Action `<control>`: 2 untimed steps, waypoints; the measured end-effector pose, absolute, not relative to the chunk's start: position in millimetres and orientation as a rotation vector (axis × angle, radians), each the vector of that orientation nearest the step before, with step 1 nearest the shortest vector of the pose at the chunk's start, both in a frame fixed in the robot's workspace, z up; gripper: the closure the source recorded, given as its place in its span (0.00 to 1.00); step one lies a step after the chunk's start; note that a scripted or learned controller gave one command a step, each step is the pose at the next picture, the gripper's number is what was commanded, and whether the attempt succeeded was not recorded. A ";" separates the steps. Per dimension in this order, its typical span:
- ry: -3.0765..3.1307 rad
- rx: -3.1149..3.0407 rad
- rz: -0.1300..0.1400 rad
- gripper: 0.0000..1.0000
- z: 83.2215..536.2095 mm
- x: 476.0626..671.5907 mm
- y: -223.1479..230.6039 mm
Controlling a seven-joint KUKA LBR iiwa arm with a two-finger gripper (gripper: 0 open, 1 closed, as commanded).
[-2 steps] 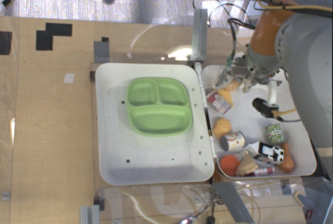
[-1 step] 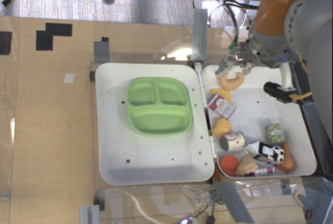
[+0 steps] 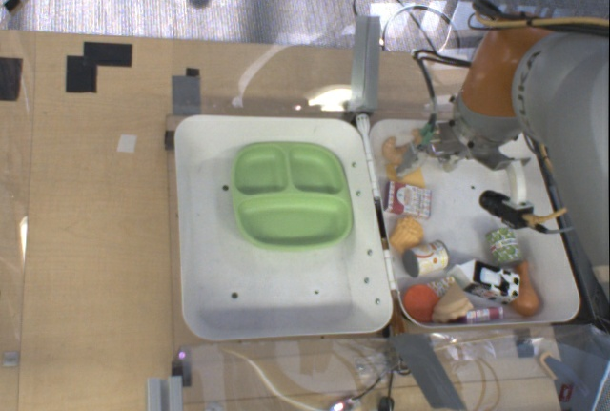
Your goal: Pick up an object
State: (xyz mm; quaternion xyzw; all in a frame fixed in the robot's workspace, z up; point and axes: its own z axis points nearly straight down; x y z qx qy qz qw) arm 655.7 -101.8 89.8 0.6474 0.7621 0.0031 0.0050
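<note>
Overhead, arm (image 3: 534, 75): reaching from right
End effector (image 3: 419, 152): low in right bin (image 3: 548, 304), grip state unclear
Left bin (image 3: 205, 304): green plate (image 3: 291, 195)

matt pale wood-look desk (image 3: 86, 209) with black tape patches; smooth white plastic bins, left bin (image 3: 205, 295) slightly glossy, right bin (image 3: 553, 295) likewise; matt green plastic divided plate (image 3: 291, 195); glossy orange plastic carrot (image 3: 527, 295); printed shiny label on small can (image 3: 426, 258); smooth grey painted metal arm (image 3: 562, 85) with satin orange band (image 3: 491, 75); dull brushed metal bracket (image 3: 365, 66)
</note>
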 end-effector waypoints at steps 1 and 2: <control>2.387 2.020 0.019 1.00 103.3 658.4 -99.8; 2.632 1.706 0.006 1.00 186.6 581.5 -80.3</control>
